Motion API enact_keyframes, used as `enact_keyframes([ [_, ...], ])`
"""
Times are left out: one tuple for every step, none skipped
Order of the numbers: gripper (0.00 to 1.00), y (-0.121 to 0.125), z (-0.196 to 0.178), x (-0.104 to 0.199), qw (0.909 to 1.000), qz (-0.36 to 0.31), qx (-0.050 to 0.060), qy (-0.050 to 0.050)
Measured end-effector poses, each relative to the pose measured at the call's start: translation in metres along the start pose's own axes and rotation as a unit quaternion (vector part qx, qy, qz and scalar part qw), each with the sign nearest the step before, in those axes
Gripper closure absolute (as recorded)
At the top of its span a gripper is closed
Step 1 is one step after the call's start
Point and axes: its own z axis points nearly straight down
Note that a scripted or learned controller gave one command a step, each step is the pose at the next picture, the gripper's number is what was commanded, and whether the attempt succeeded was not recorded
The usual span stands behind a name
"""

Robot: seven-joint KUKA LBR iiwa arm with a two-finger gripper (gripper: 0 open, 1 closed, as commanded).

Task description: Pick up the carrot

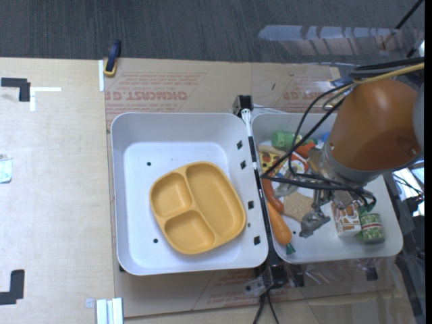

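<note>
The carrot (278,223) is orange with a small green tip and lies lengthwise against the left wall of the right bin (337,248), near its front corner. My gripper (312,223) hangs over the front middle of that bin, just right of the carrot and apart from it. Nothing shows in its grasp. The arm's orange band (378,127) and its dark cables cover much of the bin's back half.
The right bin also holds a tan cracker (295,205), a white and red carton (346,220), a green can (371,228), a green item (285,139) and other toy food. In the left bin (128,181) sits a yellow divided plate (197,208).
</note>
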Motion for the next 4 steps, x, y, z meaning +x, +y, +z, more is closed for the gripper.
enact_keyframes([
  [0.0,-0.001,0.0,-0.003,0.9879,-0.155,0.0,-0.001],
  [0.0,-0.068,0.03,0.004,0.9757,-0.219,0.0,0.0],
  [0.0,-0.13,-0.058,-0.02,0.9768,-0.214,-0.001,-0.001],
  [0.0,-0.143,-0.236,-0.025,0.9892,-0.146,0.0,-0.001],
])
